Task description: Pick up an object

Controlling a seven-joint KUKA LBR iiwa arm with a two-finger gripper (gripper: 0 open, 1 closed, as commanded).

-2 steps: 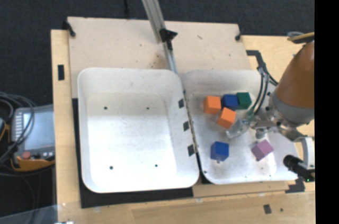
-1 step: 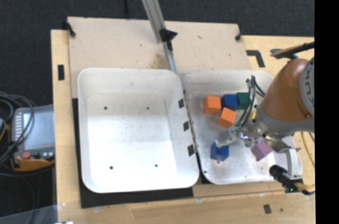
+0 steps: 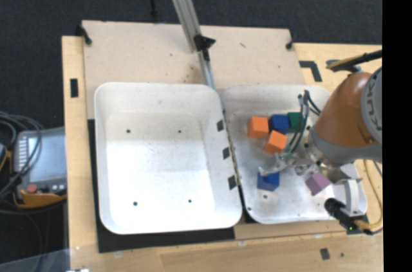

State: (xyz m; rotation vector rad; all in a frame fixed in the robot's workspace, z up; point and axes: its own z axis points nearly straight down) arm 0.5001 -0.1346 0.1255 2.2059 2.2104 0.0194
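Note:
The right bin (image 3: 281, 217) holds several small blocks. An orange cube (image 3: 259, 126), a blue cube (image 3: 280, 123) and a green block (image 3: 296, 119) sit together near its middle, with a second orange cube (image 3: 277, 141) just below them. A darker blue cube (image 3: 268, 181) lies nearer the front, and a purple block (image 3: 317, 184) lies to its right. My gripper (image 3: 275, 168) hangs low over the bin, right above the darker blue cube and beside the lower orange cube. The arm's orange band and wrist cover the bin's right side.
The left bin (image 3: 161, 155) sits beside the right one, with a raised rim between them. A slanted aluminium pole (image 3: 183, 0) rises from behind the bins. A grey control box (image 3: 38, 161) with cables lies off the bench at far left.

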